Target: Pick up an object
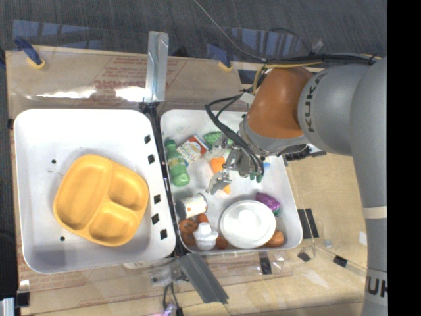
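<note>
**Gripper low over the crowded right bin, nothing seen in its grasp**

Camera view: the arm (342,110) reaches in from the right, its orange band above the wrist sitting over the upper part of the right bin (289,206). The gripper (227,171) hangs over the middle of that bin, its metal fingers pointing down and to the left. A gap seems to show between the fingers, so I read them as parted, and no object sits between them. Just beside the fingertips lies a small orange piece (218,164), with a yellow scrap (225,189) right below. Up and left of them are a red-and-white packet (191,149) and a green bottle (177,166) along the bin's left wall. Lower down are a white cup (193,206), a white bowl (247,224), a purple item (268,203) near the right wall, and a small white bottle (205,236) at the bottom edge. The left bin (39,137) holds a yellow divided tray (100,199), well apart from the gripper.

As a judgement, the step in hand is the approach or descent before a grasp; nothing is lifted yet. The likeliest target is the small orange piece. The next move calls for settling the fingers to either side of it and closing without catching its close neighbours, then lifting straight up.
</note>
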You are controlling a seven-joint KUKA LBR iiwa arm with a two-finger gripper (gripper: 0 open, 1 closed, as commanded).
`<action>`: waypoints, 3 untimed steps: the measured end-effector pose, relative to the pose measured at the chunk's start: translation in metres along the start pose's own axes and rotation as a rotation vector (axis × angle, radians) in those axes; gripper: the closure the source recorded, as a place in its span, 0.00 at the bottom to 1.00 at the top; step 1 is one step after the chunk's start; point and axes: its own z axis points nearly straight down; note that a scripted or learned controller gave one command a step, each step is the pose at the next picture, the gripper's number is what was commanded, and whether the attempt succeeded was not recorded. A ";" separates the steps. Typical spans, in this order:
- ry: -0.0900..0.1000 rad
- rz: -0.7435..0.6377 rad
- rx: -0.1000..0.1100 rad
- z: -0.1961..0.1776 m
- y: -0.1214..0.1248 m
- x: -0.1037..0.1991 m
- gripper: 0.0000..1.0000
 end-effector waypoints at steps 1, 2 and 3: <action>0.010 0.050 -0.002 0.011 0.051 0.007 0.00; 0.007 0.045 0.000 0.000 0.050 0.006 1.00; 0.008 0.044 -0.001 0.000 0.051 0.006 0.00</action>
